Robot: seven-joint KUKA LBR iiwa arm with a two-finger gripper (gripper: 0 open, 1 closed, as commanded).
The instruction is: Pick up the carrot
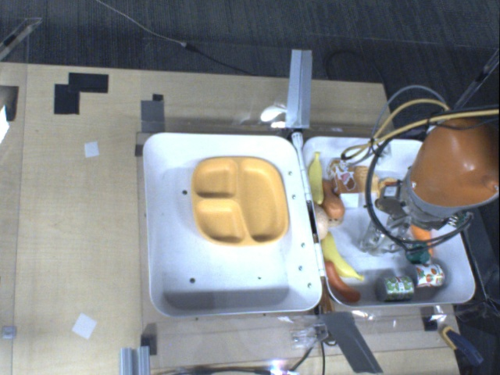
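Carrot (420, 230) lies in right bin (462, 276) under the arm (457, 166); fingers' (376, 241) spread cannot be told.

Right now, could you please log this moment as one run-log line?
arm: over right bin | carrot: partly visible beneath wrist | grasp: cannot tell | tray: left bin

just the one camera on me, fixed up high over the tabletop (70, 233), looking down at a slant on both bins, my arm (457, 166) coming in from its right

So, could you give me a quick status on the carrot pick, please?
Gripper low in right bin. Carrot partly hidden under wrist. Cans close by.
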